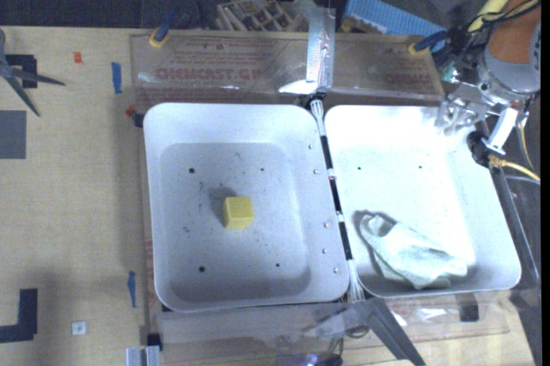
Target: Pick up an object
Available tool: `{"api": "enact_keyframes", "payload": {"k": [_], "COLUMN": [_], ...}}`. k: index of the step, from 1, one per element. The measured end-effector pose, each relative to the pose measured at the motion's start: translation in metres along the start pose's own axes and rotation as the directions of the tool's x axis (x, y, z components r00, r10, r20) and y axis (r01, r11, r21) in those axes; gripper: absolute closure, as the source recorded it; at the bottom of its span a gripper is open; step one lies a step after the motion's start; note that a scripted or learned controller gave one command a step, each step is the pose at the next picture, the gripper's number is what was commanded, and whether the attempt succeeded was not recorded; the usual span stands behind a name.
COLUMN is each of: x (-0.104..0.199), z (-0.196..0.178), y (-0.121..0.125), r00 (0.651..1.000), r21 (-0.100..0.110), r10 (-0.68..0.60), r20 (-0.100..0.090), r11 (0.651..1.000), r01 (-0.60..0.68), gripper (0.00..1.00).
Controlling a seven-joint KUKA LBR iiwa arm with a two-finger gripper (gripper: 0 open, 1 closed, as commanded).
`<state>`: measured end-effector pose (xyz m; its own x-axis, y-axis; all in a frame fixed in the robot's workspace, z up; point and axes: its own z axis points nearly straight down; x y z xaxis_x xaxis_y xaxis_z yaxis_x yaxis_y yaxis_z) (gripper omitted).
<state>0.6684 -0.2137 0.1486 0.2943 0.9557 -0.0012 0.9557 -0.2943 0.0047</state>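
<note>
2 bins side by side on bench. Left bin [172, 141]: small block [239, 212] near centre, slightly toward front. Right bin [481, 184]: crumpled cloth [411, 254] at front, nearer the left wall. Gripper [457, 117] over right bin's back-right corner, arm coming in from right. Clutter behind both bins.

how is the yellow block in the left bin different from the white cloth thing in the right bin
The yellow block is small and boxy with crisp edges; the white cloth is larger, crumpled and sprawling. The block is bright yellow, the cloth pale white with a greenish tinge. The block sits near the middle of the left bin; the cloth lies toward the near edge of the right bin. Both rest on a bin floor, apart from the pincer.
</note>
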Motion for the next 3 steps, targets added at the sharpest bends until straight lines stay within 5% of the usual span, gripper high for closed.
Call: {"api": "enact_keyframes", "payload": {"k": [1, 2, 3], "x": [0.042, 0.02, -0.013], "z": [-0.04, -0.029, -0.017], "y": [-0.017, -0.01, -0.016], "r00": [0.945, 0.807, 0.519], "r21": [0.002, 0.003, 0.005], "r10": [0.327, 0.59, 0.855], "r20": [0.0, 0.001, 0.004], "r11": [0.945, 0.807, 0.519], "r01": [-0.327, -0.59, -0.855], "gripper": [1.0, 1.0, 1.0]}}
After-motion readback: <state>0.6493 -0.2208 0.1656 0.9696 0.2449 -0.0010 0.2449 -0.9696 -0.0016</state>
